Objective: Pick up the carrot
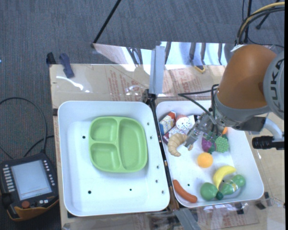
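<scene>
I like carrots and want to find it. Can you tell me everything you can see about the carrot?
The carrot is a small, smooth orange-red toy, probably plastic, shaped like a stubby rod with rounded ends. It lies flat on the floor of the right-hand white bin, near the front left corner, slanting along the bin's rim. Nothing seems to touch it; the green pear sits just to its right. The gripper is farther back in the bin, over the croissant, not at the carrot.
</scene>
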